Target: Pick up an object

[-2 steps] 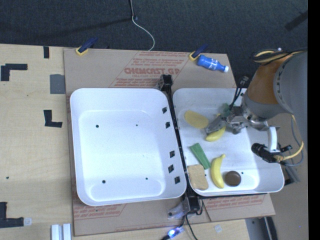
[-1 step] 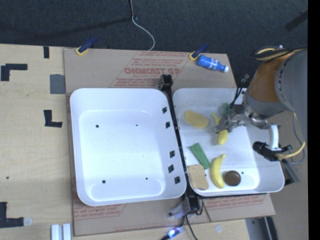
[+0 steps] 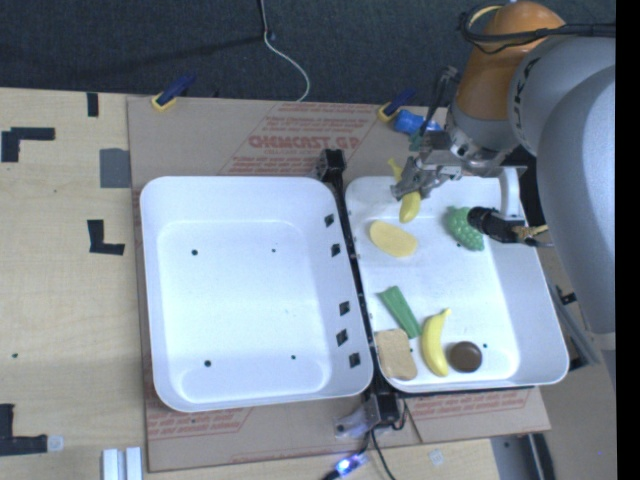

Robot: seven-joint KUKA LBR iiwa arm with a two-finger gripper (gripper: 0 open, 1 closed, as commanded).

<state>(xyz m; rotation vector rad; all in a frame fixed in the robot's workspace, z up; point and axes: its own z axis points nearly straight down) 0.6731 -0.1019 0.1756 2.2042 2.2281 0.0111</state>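
Note:
My gripper [image 3: 413, 186] hangs over the far left part of the right bin [image 3: 520, 298]. It is shut on a small yellow piece [image 3: 410, 208], which sticks out below the fingertips. Just in front of it a pale yellow lump [image 3: 392, 239] lies on the bin floor. A bumpy green object [image 3: 462, 227] lies to the gripper's right. Nearer the front of the same bin are a green strip [image 3: 400, 310], a banana [image 3: 434, 342], a brown round thing [image 3: 465, 356] and a tan block [image 3: 396, 354].
The left bin [image 3: 240, 288] stands beside the right one, with the shared rim and black clips [image 3: 345, 298] between them. Blue clamps [image 3: 405, 120] hold the cardboard at the back. The arm's grey body [image 3: 580, 168] looms over the right bin's right side.

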